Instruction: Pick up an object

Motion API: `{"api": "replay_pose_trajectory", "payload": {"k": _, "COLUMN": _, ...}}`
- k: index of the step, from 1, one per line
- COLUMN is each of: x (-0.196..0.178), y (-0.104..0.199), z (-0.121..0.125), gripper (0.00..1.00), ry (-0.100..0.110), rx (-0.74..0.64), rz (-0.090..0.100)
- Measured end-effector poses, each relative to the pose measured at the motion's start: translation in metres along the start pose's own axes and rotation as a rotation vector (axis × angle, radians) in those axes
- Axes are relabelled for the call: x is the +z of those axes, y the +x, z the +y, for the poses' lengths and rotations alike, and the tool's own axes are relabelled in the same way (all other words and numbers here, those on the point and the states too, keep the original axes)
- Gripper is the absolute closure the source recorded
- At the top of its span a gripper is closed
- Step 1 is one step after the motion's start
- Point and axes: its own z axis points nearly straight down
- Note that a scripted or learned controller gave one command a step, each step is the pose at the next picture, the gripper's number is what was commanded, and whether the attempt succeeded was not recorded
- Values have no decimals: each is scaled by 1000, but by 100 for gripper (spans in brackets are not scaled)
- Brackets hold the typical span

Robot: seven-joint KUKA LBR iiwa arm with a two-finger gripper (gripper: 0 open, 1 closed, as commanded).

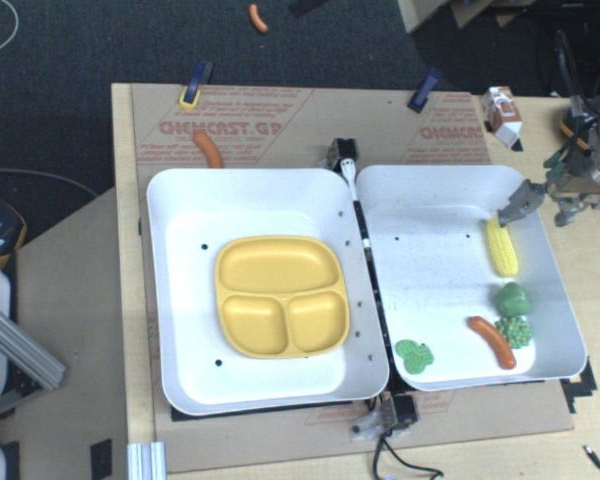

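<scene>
Yellow divided plate [280, 295] and corn [502, 248], green broccoli [513, 316], orange-red sausage [492, 341], white bins [170, 268].

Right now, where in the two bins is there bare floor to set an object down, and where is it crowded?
Free: the right bin's floor between the divider and the corn, above the green piece. Left bin: just margins around the yellow tray. Crowded: right bin's right side, where corn, broccoli and sausage cluster below the gripper.

Your arm's wrist enters at about three o'clock, just above centre height, its gripper [517, 208] pointing down toward eight o'clock, one grey finger [521, 204] visible and tilted, while whether the jaws are parted cannot be made out.
</scene>
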Motion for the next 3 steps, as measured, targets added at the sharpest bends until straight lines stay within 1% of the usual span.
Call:
{"api": "replay_pose_trajectory", "payload": {"k": 1, "x": -7, "y": 0, "z": 3, "gripper": 0, "ry": -13, "rx": -3, "rz": -3}}
{"api": "replay_pose_trajectory", "payload": {"k": 2, "x": 36, "y": 4, "z": 1, "gripper": 0, "ry": -7, "rx": -3, "rz": -1}}
{"api": "replay_pose_trajectory", "payload": {"k": 3, "x": 81, "y": 10, "z": 2, "gripper": 0, "ry": -7, "rx": -5, "rz": -1}}
